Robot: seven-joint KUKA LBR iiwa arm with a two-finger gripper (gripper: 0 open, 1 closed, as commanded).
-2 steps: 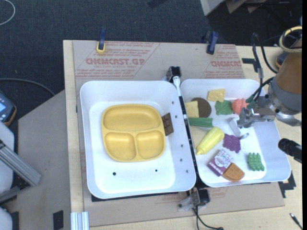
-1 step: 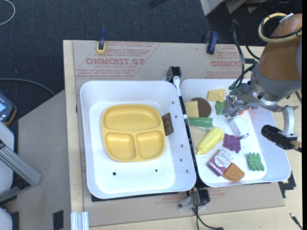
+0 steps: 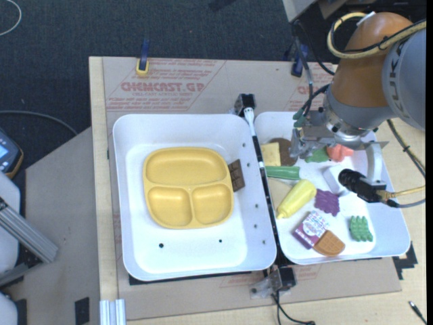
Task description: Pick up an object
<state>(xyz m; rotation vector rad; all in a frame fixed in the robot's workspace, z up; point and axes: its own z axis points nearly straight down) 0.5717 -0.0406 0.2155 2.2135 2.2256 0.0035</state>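
Overhead, the gripper (image 3: 318,143) hangs at the right bin's (image 3: 399,239) far edge; its jaws' state is hidden. Perhaps nine small toys lie there. One yellow tray (image 3: 187,185) fills the left bin (image 3: 128,181).

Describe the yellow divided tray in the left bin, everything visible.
The yellow divided tray looks like matte moulded plastic, a rounded rectangle with three compartments: one wide one along the far side and two smaller ones side by side nearer the camera. All three look bare. It lies flat, right way up, roughly central on the floor of the left bin. A small brown block lies at its right edge, touching or just overlapping the rim. The tray is well apart from the gripper.
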